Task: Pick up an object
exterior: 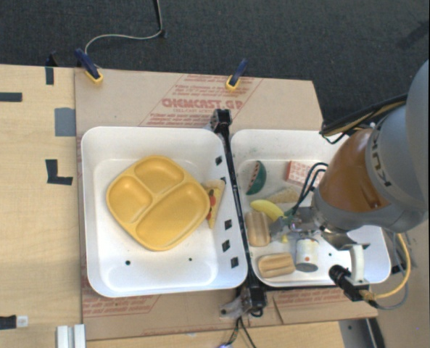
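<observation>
The arm (410, 158) was made of bulky, rounded grey segments, with a broad orange band (349, 176) wrapped just above the wrist. A black cable (310, 183) looped across the orange part, and a yellow cable (396, 285) curled beneath the arm. The wrist carried a cluster of metallic silver fittings (302, 230), a small white cylinder (306, 252), a white bracket (356, 261) and a black tip.

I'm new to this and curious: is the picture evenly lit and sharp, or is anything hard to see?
Camera view: even, soft light, no strong glare on the white bins; the yellow tray reads crisply; small items beside the arm look soft and slightly blurred.
</observation>
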Motion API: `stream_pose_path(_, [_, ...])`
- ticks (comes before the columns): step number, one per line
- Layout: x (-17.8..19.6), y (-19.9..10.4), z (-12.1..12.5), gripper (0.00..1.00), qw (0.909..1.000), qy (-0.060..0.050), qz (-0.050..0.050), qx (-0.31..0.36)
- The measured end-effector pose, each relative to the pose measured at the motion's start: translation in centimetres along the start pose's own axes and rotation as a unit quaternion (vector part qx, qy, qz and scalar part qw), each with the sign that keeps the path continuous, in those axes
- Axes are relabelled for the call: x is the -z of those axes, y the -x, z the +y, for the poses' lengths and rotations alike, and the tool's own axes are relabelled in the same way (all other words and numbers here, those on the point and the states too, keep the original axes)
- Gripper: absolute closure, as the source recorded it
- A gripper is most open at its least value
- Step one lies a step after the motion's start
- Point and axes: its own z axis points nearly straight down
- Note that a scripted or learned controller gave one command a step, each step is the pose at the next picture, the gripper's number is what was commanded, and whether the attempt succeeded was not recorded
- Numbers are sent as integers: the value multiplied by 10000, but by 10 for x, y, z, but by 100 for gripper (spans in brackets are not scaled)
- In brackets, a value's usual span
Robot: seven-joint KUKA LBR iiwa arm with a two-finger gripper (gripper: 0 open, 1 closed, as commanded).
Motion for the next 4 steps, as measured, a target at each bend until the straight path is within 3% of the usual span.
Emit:
stream_pose_path(1, [-2,3,46,0,10000,-64,46,33])
stream_pose_path(2, [9,0,47,100,9999,-63,78,43])
stream_pose_path(3, [157,-48,4,100,9999,-83,103,72])
stream_pose_path(4, [166,-113,-2,100,9999,-90,107,80])
